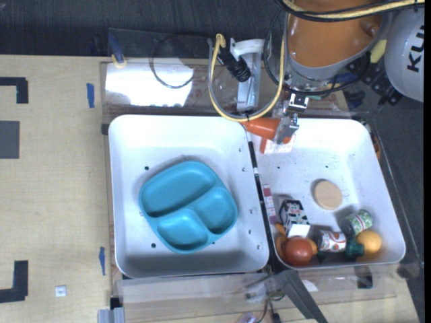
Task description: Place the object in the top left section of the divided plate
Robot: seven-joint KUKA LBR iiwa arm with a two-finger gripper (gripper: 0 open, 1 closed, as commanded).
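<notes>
The left white shallow plastic bin [128,180] sat on the pale wooden surface [54,180], and in it lay the turquoise three-section divided plate [188,206], turned at a slant so that its long section ran toward ten o'clock and two smaller sections faced four o'clock. All its sections looked bare.

At the bins' shared wall, near the twelve o'clock end, hung the tool [281,130] under the grey arm with its orange band [330,19]. A small orange carrot-shaped piece [261,127] lay against the tool's nine o'clock side; whether the tool actually gripped it, or was open or closed, I could not tell (the wrist hid the tips).

The right white bin [350,147] held a round tan wooden disc [328,195] near its middle and, clustered toward five o'clock, a red tomato-like ball [299,250], a small printed can [359,221] and a yellow lemon-like fruit [369,241].

By my judgement the step in hand was carrying the piece across. The next move would call for travelling toward eight o'clock, stopping over the plate's upper-left section, descending and releasing low.
</notes>
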